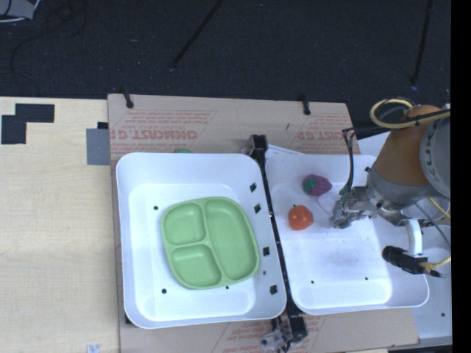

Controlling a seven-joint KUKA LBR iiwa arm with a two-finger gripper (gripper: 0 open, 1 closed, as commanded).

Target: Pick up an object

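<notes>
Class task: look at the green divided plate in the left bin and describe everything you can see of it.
The green divided plate is pale green and looks like smooth plastic, a rounded rectangle with raised ridges splitting it into three compartments. It lies flat and face up on the floor of the left bin, roughly in the middle and turned slightly askew to the walls. All three compartments look bare, and only the bin floor touches it.

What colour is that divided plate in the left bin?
Light green; the divided plate shows plainly in the camera view, lying in the white left bin.
</notes>
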